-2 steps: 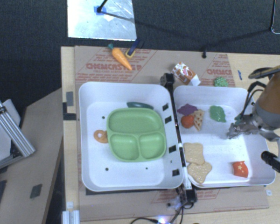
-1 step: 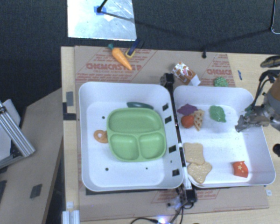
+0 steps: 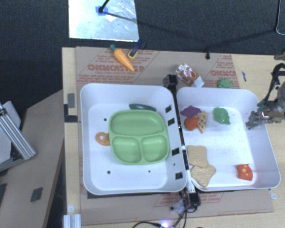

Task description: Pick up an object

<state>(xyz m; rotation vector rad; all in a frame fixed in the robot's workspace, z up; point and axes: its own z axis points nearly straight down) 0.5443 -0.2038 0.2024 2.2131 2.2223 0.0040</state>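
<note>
The gripper [image 3: 254,121] is seen at the right rim of the right bin [image 3: 263,141], a dull metallic tip poised over the white plastic edge, and whether it is open or closed cannot be told at this size; nothing is seen gripped. The grey arm [image 3: 281,106] is cut off by the frame just behind it. Nearest inside the bin, a leafy green toy [image 3: 221,115] with a bumpy outline is found, well apart from the tip. Further left, a purple piece [image 3: 190,111], a round red piece [image 3: 191,123] and a small tan waffle-textured wedge [image 3: 202,121] are bunched together, touching. Two flat, pale crackers [image 3: 199,164] with ragged edges are overlapped by the lower left wall, and a glossy red-orange chunk [image 3: 244,172] is set alone in the lower right corner. In the left bin [image 3: 92,127], a smooth light-green divided plate [image 3: 136,136] with three compartments is laid flat, a dark teal piece [image 3: 142,107] is tucked at its far edge, and a small orange ring [image 3: 102,138] is placed just beside its left side. On the cardboard beyond, an orange carrot [image 3: 123,59], a patterned packet [image 3: 188,74] and a knobbly green lump [image 3: 224,83] are scattered.
</note>
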